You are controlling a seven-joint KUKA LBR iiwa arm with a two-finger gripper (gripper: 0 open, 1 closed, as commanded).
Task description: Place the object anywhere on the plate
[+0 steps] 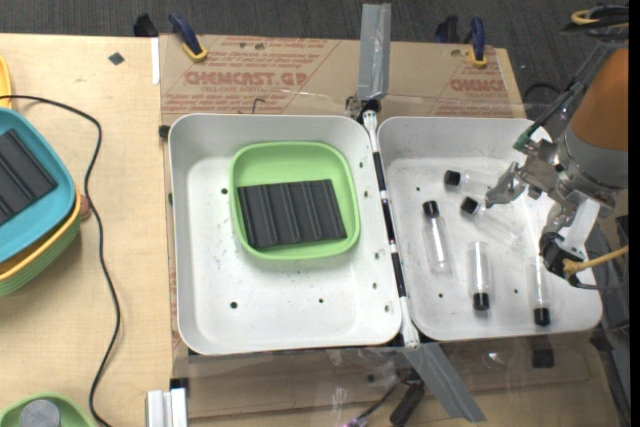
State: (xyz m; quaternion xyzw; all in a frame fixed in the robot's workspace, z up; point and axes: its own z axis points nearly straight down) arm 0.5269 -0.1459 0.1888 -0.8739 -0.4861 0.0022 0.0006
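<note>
Camera view: The green plate [295, 201], carrying a dark ribbed insert [293, 213], sits in the left bin [200, 245]. The right bin [500, 315] holds several clear vials with black caps: one [436, 235] left of centre, one [480, 276] nearer, one [540, 297] at the near right. The gripper [503, 188] hangs over the bin's far right; its opening cannot be determined.

Clear black-capped vials [436, 237] in right bin [420, 310]; green plate [295, 158] left.
</note>
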